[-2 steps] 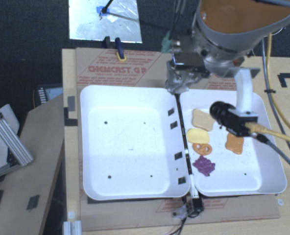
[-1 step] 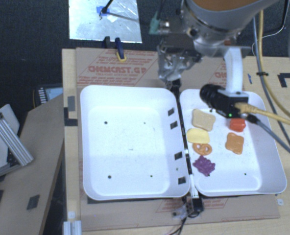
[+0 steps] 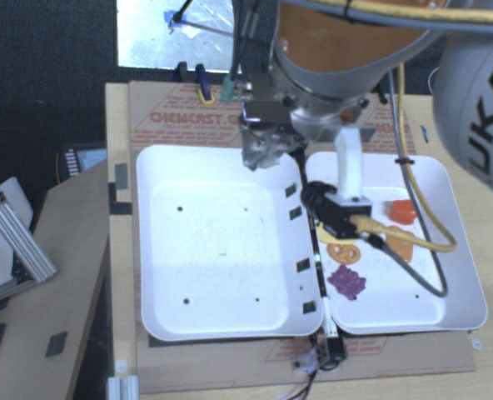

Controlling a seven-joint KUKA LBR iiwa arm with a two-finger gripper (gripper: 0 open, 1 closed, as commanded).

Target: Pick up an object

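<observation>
Grey arm with orange band, in from the right, bulking across the top of the view above the far ends of both bins. Beneath everything, brown cardboard sheet with red lettering, flat on the bench. On the sheet, two shallow white bins side by side, touching along their inner walls: left bin and right bin. Gripper, a metal-grey block under the wrist, poised over the far right corner of the left bin, just beside the divide between the bins; open or closed cannot be told from this angle, and nothing seen held in it. All loose objects in the right bin, well apart from the gripper. Red-orange block near the middle of that bin, towards its far side. Purple lumpy piece nearer the front, close to the inner wall. Orange looped piece, pretzel-like, just behind the purple one. Orange strip between looped piece and block, partly crossed by the yellow cable.
</observation>
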